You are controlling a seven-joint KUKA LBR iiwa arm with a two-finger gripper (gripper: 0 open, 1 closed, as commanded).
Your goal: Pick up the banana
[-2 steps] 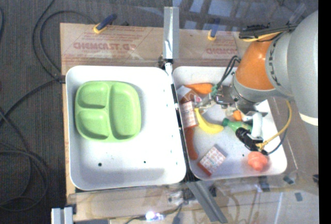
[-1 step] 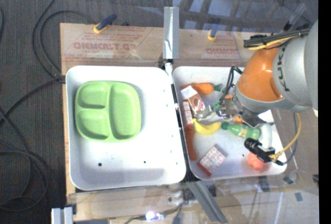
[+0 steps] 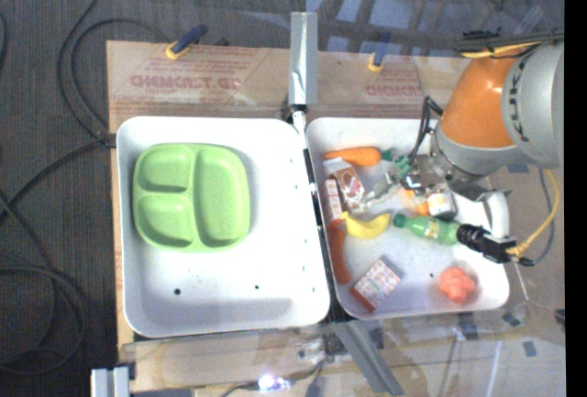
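The banana [image 3: 367, 226] is a short yellow piece lying in the right bin [image 3: 500, 299], left of its middle. One end touches a long brown sausage-like stick [image 3: 338, 253]. My gripper [image 3: 404, 177] hangs over the bin's upper middle, up and to the right of the banana and apart from it. The grey arm with its orange band [image 3: 481, 106] comes in from the right and hides part of the bin's far right side.
Around the banana lie a carrot [image 3: 359, 156], a snack packet [image 3: 349, 187], a green bottle [image 3: 427, 227], a checked red packet [image 3: 377, 278] and an orange-red lump [image 3: 458, 284]. The left bin [image 3: 229, 299] holds a green divided plate [image 3: 193, 195].
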